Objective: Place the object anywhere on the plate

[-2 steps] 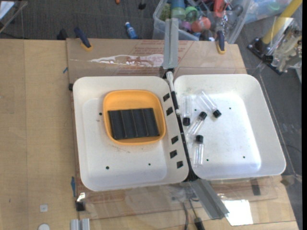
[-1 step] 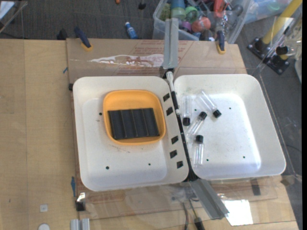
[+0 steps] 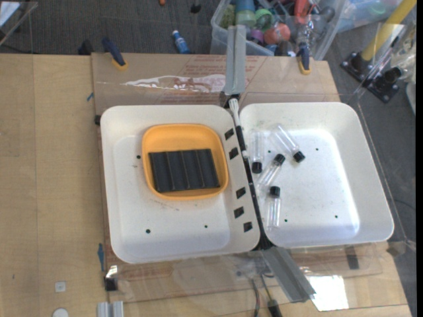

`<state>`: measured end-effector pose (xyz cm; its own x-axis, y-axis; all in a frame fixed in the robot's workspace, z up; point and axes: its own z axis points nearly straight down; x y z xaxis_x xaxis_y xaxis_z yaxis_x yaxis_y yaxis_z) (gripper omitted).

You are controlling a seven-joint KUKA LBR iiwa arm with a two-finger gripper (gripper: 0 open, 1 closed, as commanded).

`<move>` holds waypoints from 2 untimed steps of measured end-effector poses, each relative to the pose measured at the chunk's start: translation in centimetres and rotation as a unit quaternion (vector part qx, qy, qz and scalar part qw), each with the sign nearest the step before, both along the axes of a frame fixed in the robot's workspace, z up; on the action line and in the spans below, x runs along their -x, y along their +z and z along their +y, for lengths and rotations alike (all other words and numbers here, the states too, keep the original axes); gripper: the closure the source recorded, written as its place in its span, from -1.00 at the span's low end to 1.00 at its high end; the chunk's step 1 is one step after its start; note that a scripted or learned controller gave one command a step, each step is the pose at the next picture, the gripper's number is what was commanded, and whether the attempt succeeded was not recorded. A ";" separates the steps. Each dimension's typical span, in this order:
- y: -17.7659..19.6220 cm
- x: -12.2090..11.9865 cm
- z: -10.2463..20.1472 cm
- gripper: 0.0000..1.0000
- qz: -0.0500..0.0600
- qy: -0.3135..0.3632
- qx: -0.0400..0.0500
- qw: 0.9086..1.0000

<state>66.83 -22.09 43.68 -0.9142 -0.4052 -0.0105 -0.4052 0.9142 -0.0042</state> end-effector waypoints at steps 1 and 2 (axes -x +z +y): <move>-0.3 0.0 0.1 1.00 0.002 0.146 0.000 0.989; 0.0 0.0 0.0 1.00 0.000 0.293 0.002 0.956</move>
